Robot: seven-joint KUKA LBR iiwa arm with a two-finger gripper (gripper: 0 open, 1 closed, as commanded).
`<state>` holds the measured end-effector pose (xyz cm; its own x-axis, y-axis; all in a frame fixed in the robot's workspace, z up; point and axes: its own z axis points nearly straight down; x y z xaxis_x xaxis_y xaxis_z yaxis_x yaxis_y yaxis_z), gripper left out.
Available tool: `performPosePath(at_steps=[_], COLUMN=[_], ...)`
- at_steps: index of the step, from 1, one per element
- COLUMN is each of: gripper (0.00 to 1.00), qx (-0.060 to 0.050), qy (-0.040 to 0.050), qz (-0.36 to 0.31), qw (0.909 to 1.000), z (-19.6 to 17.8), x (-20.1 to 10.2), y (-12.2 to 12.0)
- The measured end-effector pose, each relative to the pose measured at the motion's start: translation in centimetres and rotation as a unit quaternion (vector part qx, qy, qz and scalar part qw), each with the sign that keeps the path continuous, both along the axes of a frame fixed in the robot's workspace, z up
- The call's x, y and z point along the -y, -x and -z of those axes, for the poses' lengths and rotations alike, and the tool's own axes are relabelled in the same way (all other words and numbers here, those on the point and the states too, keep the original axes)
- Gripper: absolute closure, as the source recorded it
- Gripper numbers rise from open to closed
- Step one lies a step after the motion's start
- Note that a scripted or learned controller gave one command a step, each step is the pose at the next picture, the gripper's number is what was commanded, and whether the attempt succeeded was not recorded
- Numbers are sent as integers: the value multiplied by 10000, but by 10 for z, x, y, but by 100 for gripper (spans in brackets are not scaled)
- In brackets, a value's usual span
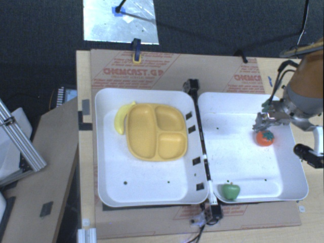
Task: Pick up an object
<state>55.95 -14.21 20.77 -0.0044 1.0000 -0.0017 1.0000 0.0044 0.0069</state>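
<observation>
The tabletop point(167, 67) carries two white bins side by side. The left bin point(109, 186), well apart from the tool, holds a yellow divided plate point(154, 131) with a banana point(120, 118) touching its far-left edge. The right bin point(243, 156) is the one the tool works in.

The grey arm point(306, 87) reaches in from the right, with its orange band above the wrist, and bends down into the right part of this bin. The tool point(267, 119) hangs low near the bin floor.

The orange tomato point(265, 138) lies just below the tool, on its near side, touching it or almost. It is round, so it has no long axis to consider. How far open the tool is I cannot tell, and the tomato does not seem to be gripped.

A green apple point(231, 191) rests at the near edge of the bin, well apart from the tool, toward the lower left.
</observation>
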Motion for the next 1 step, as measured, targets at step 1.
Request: performPosePath(at_steps=[1], gripper=[100], qx=[-26], qy=[-18], qz=[-31], qw=[10000], z=[4], x=[-61], y=[5])
